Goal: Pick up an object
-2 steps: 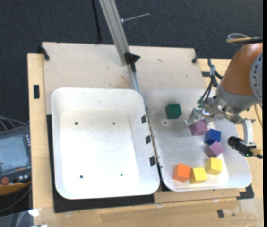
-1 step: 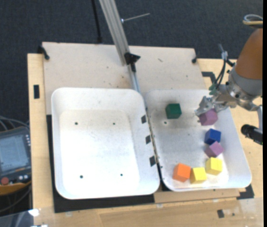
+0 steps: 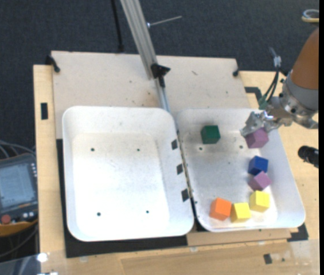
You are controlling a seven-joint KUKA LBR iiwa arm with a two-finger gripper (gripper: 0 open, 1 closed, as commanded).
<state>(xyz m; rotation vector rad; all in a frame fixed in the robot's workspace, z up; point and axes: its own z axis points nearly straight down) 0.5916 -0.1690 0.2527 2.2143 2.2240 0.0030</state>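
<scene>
My gripper (image 3: pixel 256 126) hangs over the upper right part of the right bin (image 3: pixel 288 171), reaching in from the right. A purple cube (image 3: pixel 257 138) sits between its fingertips, and the gripper is shut on it. The cube looks slightly raised off the bin floor. Left of it a green cube (image 3: pixel 210 134) rests alone on the bin floor. Below the gripper lie a blue cube (image 3: pixel 258 164) and a second purple cube (image 3: pixel 260 180).
Along the right bin's near edge sit an orange cube (image 3: pixel 221 208) and two yellow cubes (image 3: pixel 241 211) (image 3: pixel 260 200). The left bin (image 3: pixel 75 171) lies beside it. A slanted metal post (image 3: pixel 141 33) rises behind the bins. A pendant (image 3: pixel 8 188) rests at the far left.
</scene>
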